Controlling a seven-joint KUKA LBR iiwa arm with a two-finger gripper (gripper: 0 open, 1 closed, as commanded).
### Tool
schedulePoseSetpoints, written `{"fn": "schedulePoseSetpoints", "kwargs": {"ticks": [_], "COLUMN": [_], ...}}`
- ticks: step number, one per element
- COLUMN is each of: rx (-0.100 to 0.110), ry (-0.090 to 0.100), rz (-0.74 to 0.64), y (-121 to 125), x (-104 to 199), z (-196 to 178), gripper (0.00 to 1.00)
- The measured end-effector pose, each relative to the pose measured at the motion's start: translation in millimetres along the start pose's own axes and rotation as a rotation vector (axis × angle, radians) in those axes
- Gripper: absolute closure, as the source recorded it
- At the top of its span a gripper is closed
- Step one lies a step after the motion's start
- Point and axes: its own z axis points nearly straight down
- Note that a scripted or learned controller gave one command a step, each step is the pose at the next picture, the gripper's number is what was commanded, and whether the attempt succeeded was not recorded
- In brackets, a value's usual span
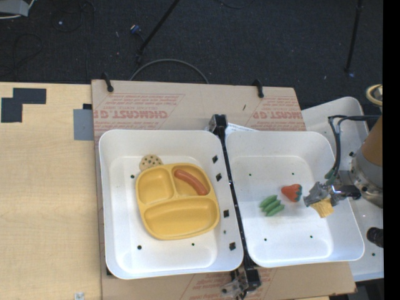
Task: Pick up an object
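My gripper (320, 199) hangs low at the right bin's (284, 255) right side with a yellow block (324, 209) at its tips. Whether that block is pinched or just touched, I cannot tell. Block looks small, light, probably rigid plastic or foam, with flat faces that suit a pinch across the short sides. Its long axis appears to run diagonally, lower right to upper left, toward the red piece (291, 192) close by. Green pods (271, 205) lie beyond that. Left bin (119, 242): yellow tray (178, 220), sausage (192, 181), cookie (150, 162).
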Motion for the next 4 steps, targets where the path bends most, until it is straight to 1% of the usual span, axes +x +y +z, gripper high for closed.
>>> {"fn": "schedulePoseSetpoints", "kwargs": {"ticks": [1,2,4], "rx": [0.0,0.005,0.006], "ry": [0.0,0.003,0.003], "rz": [0.0,-0.003,-0.004], "y": [10.0,14.9,6.6], "x": [0.3,46.9,150.9], "z": [-47.6,-49.1,-60.4], "gripper": [1.0,1.0,1.0]}}
